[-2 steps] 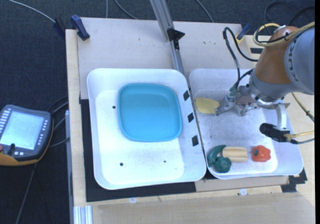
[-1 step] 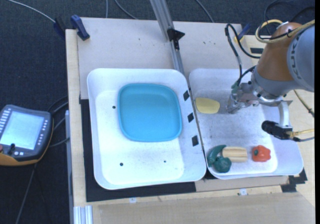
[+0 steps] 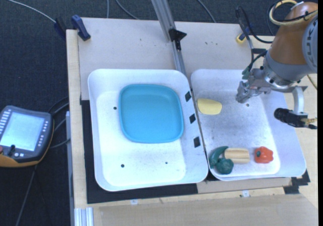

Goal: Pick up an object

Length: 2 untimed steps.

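Two-finger gripper [image 3: 246, 95] hangs over right white bin [image 3: 282, 134], fingers' state unclear; pale yellow rounded lump [image 3: 209, 107] nearby, nothing lifted yet.

Both white bins, the left bin [image 3: 101, 169] and the right bin [image 3: 282, 134], look like smooth plastic, their floors speckled with dark scuffs. The blue plate [image 3: 151, 113] is smooth plastic with a soft sheen. The counter [image 3: 126, 43] is matt, pale board. The slanted rail [image 3: 159, 0] reads as brushed metal. The gripper [image 3: 246, 95] looks like dull grey metal, though it is blurred.
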Tool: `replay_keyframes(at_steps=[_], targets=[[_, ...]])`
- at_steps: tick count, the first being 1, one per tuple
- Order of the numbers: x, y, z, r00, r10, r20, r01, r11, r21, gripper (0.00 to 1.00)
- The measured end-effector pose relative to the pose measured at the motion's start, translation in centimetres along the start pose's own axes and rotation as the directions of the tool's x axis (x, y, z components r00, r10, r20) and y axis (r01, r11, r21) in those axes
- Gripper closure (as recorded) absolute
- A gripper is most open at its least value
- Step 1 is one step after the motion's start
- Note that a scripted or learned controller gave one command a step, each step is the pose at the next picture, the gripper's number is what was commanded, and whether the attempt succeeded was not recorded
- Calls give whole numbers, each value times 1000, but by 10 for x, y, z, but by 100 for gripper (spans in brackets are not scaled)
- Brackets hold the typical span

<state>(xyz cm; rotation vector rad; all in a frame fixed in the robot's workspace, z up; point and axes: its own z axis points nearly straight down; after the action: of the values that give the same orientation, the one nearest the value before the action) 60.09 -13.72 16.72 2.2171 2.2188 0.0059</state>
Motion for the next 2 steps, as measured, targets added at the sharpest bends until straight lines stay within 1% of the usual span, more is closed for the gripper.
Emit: replay_keyframes(at_steps=[1,2], targets=[[0,1,-48,1000,0,0,0,1000,1,100],[44,-1,-47,1000,-3,-2,3,1000,5,100]])
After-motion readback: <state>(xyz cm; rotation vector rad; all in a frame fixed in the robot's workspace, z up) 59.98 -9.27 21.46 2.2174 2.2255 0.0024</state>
